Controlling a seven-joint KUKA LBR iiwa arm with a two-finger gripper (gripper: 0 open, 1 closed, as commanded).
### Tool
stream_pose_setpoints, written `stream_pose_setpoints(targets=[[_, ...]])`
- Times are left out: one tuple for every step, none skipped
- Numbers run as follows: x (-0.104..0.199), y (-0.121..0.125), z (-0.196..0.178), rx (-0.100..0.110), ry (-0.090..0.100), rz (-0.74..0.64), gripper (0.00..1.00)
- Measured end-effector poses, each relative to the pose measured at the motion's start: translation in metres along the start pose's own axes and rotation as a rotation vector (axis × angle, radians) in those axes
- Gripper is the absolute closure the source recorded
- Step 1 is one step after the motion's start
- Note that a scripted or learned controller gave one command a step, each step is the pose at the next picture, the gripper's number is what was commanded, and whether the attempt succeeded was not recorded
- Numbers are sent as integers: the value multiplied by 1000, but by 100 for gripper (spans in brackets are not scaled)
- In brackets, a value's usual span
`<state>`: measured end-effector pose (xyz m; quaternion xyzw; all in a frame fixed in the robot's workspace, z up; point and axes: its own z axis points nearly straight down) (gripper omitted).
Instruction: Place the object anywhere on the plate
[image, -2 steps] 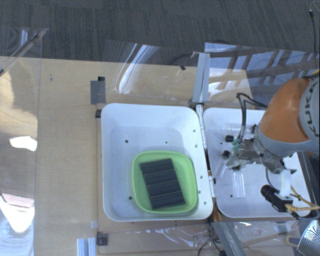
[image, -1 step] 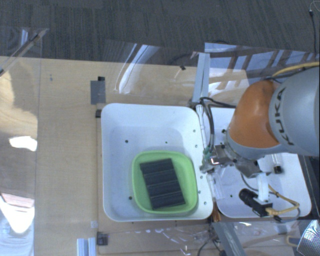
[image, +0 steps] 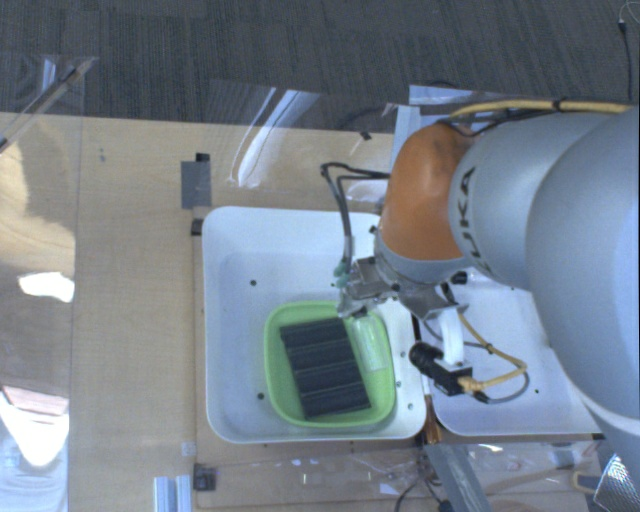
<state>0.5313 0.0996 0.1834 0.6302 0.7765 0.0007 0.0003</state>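
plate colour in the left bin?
Light green. The plate shows in the camera view, with a dark ribbed object lying on it.

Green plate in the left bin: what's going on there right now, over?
Gripper low over green plate's upper right rim, fingers hidden by wrist. Dark ridged block lying flat on plate. Nothing else in left bin.

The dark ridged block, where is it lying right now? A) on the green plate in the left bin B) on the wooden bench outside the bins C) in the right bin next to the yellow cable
A: the dark ridged block lies flat on the green plate, inside the left bin.
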Motion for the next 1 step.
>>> stream_pose_setpoints(targets=[[0,0,0,0,0,0,0]])
